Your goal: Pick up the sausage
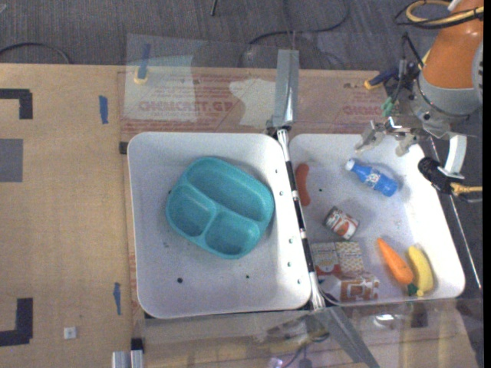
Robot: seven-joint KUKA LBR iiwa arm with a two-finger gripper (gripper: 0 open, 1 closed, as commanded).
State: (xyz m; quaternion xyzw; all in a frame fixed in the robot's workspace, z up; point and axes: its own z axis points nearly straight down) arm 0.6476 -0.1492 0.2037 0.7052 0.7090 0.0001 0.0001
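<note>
The sausage (303, 184) is a short red-brown link lying upright along the left wall of the right bin (445, 228), close to the divider. My gripper (387, 138) hangs over the bin's far right corner, well right of the sausage, with its two fingers spread apart and nothing between them. Just below the gripper lies a blue bottle (374, 178).
The left bin (146, 228) holds a teal divided plate (220, 206). In the right bin also lie a small can (341, 222), a carton (344, 259), a second carton (357, 287), a carrot (394, 261) and a banana (420, 269).
</note>
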